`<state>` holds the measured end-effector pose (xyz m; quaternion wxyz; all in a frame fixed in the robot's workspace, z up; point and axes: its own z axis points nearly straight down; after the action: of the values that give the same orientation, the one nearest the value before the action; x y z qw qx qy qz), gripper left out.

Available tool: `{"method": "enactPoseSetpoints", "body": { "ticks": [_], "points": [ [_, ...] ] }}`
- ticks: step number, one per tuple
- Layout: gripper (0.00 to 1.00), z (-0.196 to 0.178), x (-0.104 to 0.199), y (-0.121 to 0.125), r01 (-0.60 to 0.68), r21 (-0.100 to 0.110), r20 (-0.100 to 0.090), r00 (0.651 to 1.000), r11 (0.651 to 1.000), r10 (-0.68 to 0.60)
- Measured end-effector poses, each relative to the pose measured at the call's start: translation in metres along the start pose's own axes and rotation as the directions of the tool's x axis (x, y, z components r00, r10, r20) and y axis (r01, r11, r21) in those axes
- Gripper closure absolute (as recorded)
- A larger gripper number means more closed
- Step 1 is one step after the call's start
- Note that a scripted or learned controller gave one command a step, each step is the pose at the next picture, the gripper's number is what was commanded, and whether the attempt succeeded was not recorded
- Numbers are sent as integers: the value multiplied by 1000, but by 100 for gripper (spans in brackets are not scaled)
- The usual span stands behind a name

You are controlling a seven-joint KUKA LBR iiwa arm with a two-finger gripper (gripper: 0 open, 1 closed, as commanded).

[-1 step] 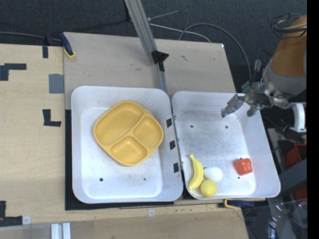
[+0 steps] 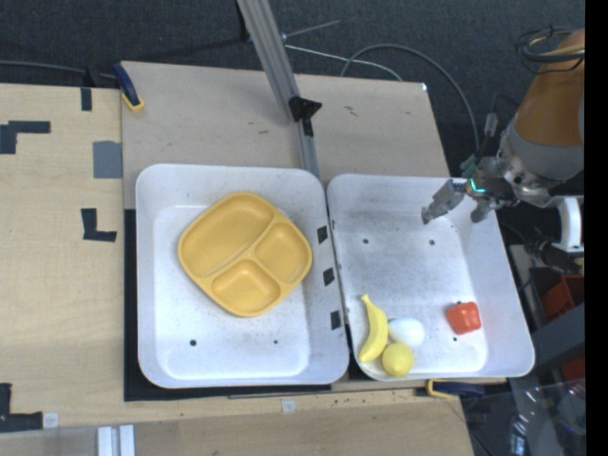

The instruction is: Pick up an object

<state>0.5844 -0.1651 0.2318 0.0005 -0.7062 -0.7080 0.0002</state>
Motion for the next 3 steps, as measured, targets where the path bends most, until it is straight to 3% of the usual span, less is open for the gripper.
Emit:
{"method": "enactPoseSetpoints", "body": {
  "ticks": [2, 3],
  "points": [
    [0, 106, 9, -13, -2, 7, 0, 1000, 1000, 2],
    [0, 143, 9, -13, -1, 0, 2, 1000, 1000, 1]
  ]
}}
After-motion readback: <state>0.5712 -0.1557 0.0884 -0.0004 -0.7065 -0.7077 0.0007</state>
